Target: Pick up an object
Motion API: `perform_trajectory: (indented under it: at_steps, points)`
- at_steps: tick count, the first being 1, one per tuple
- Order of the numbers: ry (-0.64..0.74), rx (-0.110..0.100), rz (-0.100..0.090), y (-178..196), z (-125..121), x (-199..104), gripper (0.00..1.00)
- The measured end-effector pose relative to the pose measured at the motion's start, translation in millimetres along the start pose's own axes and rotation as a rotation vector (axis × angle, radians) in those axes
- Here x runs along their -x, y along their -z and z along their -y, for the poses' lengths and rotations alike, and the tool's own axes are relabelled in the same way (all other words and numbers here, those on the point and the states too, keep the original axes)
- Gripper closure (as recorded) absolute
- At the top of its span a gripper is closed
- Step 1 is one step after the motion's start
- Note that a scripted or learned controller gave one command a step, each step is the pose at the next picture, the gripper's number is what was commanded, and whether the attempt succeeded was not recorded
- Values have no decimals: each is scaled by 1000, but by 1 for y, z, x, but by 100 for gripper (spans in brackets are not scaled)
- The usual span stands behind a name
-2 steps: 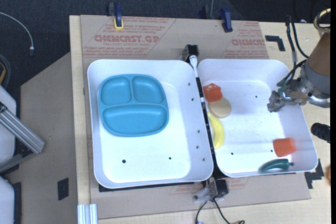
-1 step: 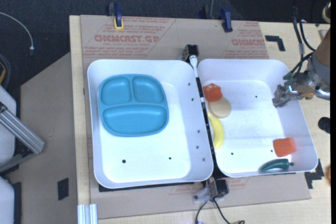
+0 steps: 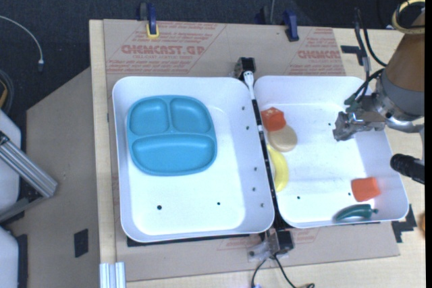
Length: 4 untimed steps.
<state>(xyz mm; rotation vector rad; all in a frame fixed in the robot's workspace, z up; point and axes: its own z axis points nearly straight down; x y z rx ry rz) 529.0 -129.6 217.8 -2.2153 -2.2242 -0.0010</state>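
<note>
Four objects in right bin (image 3: 317, 216), tool (image 3: 345, 126) above, apart

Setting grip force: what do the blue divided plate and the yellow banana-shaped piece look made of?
Blue divided plate: likely moulded plastic, matte, one even colour with soft rounded ridges. Yellow banana-shaped piece: probably smooth toy plastic, uniformly yellow; too small to be sure.
</note>
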Motion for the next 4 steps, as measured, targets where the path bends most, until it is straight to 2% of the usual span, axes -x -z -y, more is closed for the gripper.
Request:
perform_trajectory:
  at_steps: [2,4]
  points:
    - [2,-1,-1,2,18,-117,100]
    - [2,1,1,-6,16,-214,100]
